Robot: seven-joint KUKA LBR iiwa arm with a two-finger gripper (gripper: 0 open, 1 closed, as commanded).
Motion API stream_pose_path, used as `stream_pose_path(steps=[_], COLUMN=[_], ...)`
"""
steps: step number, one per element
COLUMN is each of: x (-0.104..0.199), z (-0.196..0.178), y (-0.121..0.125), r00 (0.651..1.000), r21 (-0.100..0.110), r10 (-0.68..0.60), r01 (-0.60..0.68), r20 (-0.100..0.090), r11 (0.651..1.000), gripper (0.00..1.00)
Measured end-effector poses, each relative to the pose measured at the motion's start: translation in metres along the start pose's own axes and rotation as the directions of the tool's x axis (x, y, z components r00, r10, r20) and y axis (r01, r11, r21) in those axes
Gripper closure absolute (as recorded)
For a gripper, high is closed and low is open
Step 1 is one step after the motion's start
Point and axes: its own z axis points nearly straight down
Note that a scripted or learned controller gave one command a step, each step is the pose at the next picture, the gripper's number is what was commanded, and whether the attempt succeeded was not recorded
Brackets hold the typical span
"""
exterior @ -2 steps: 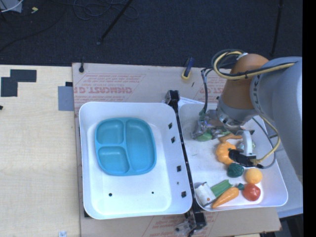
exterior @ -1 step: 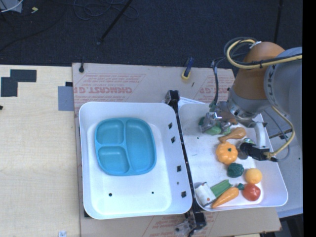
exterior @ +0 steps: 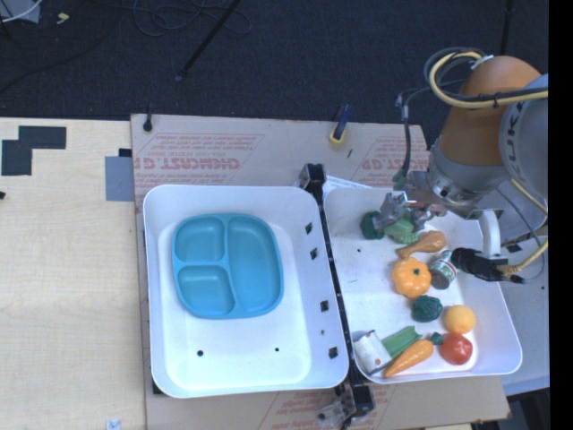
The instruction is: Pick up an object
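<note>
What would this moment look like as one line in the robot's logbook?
phase: reaching | gripper: over right bin, at green toy | held: nothing seen | blue tray: left bin

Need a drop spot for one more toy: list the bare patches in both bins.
Left bin: bare floor below the blue tray. Right bin: a bare strip between the divider wall and the pumpkin. Crowded near the gripper and around the carrot and tomato.
</note>
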Motion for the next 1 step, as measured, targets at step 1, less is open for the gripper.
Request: stream_pose_path(steps=[1], x=[-0.0012], z=[-0.0327], y=[0.0003], r00=[1.000], r21=[0.001], r10=[-0.004], r01=[0.004], r20=[0.000], r11=[1.000], gripper=[1.00])
